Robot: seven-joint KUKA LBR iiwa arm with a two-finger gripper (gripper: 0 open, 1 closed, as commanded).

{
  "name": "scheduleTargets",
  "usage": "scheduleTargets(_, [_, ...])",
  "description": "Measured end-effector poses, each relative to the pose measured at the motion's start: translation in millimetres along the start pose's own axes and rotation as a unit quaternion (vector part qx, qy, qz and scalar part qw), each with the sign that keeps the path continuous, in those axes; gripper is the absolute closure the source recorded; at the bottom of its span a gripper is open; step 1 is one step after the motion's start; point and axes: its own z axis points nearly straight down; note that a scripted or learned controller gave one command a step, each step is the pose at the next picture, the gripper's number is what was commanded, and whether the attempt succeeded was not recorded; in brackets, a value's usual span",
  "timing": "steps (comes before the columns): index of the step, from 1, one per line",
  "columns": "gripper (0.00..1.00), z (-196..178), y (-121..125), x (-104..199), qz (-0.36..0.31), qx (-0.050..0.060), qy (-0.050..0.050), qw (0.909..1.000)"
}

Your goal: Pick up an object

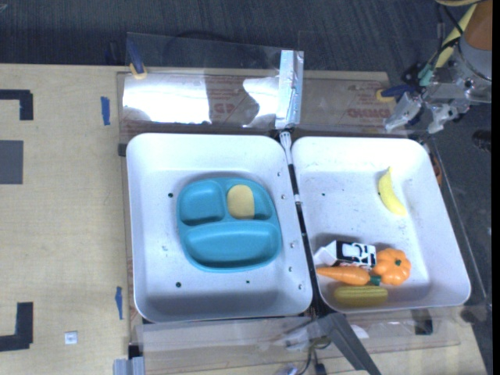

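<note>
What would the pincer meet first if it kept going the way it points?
Probably the back corner of the right bin; the pincer sits just above its rim, though depth is unclear.

arm (469,53) cut off at right edge; end effector (414,114) fingers blurred.

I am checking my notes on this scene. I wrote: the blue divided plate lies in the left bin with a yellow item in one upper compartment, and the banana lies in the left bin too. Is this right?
One detail is wrong. The banana lies in the right bin, near its far right side, as the camera view shows. The blue divided plate does lie in the left bin, with the yellow item in its upper right compartment.
</note>
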Motion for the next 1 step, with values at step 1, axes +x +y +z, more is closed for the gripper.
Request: scheduleTargets(1, [0.00, 66.7, -19.3, 8.0, -0.007, 0.002, 0.000, 1.0000])
